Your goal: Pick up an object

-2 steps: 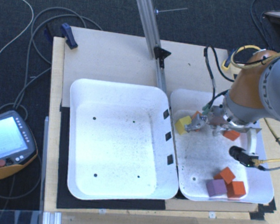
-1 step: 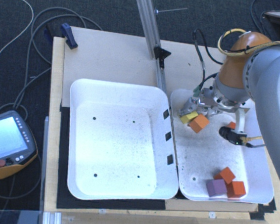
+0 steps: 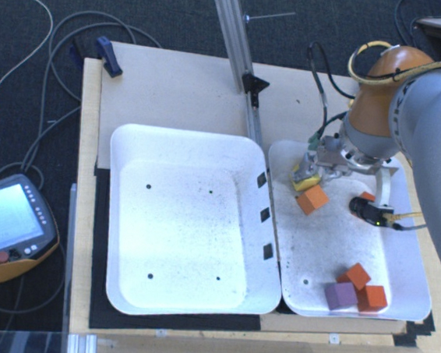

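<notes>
The grey arm (image 3: 424,99) with its orange band (image 3: 393,64) is reaching in from the right and hanging over the far end of the right bin (image 3: 406,270). Its gripper (image 3: 308,181) is pointing down toward the bin's upper left part, and a yellow block (image 3: 306,182) is sitting right at the fingertips with an orange cube (image 3: 312,199) just below it, the two touching. The yellow block is appearing to sit between the fingers, but the wrist is covering much of the tool from above, so whether the fingers are clenched on it or spread cannot be told, and whether the orange cube is lifted or resting on the bin floor cannot be told either.

Near the bin's front edge three more blocks are lying clustered together: an orange cube at the back (image 3: 358,276), another orange cube (image 3: 373,297) just to the right and nearer the front, and a purple cube (image 3: 340,296) on the left, all touching or almost touching one another. They are sitting well apart from the gripper.

The left bin (image 3: 129,154) is lying beside the right one, its floor speckled with dark marks. A teach pendant (image 3: 8,224) is resting on the dark floor to the left of the bench (image 3: 175,89)
</notes>
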Motion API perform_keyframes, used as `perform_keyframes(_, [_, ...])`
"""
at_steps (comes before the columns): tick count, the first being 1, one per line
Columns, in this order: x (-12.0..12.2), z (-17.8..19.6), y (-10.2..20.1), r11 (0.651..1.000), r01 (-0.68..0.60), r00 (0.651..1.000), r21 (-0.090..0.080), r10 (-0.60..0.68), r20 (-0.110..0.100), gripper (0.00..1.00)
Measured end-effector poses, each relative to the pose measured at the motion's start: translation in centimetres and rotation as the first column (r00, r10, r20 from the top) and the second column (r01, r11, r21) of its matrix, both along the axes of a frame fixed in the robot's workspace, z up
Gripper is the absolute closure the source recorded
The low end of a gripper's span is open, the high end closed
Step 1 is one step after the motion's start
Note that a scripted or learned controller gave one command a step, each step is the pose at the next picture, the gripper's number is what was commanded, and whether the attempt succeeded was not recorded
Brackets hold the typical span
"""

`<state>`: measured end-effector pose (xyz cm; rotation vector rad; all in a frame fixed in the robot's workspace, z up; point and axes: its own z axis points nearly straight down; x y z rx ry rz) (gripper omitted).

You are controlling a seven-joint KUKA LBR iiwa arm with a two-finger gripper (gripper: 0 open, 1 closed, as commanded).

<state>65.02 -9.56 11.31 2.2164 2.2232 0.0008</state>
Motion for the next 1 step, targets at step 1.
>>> perform_keyframes(1, [2.20,9.24,8.40,1.000,-0.006,1.000,0.005,0.006,0.009,1.00])
